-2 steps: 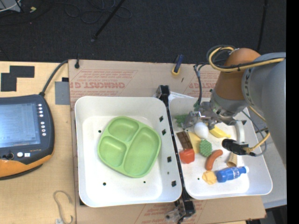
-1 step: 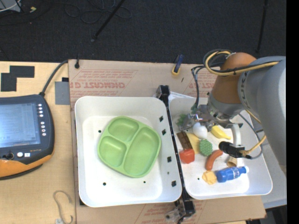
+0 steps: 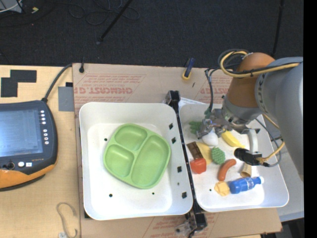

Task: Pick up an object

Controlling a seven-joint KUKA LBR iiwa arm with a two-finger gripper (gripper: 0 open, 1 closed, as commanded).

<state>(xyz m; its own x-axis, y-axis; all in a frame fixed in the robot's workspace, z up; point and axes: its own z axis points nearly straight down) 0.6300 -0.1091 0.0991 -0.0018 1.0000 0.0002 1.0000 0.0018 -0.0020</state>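
Note:
The right bin (image 3: 277,195) holds several small items. My gripper (image 3: 210,128) is low over its far left part, just above a white rounded piece (image 3: 211,140) and next to a green leafy piece (image 3: 196,126). A yellow banana (image 3: 231,139) lies to the right of the gripper. Nearer the front are a green bumpy piece (image 3: 218,155), a brown block (image 3: 193,150), a red block (image 3: 198,166), an orange-red sausage (image 3: 227,169), a small tan piece (image 3: 245,171) and a blue bottle (image 3: 243,184) with a yellow end. I see nothing held.
The left bin (image 3: 94,202) holds a green divided plate (image 3: 137,155). A black divider (image 3: 181,152) runs between the bins. A tablet-like pendant (image 3: 25,135) lies on the bench at the left. The arm's grey and orange wrist (image 3: 252,83) looms over the right bin's far edge.

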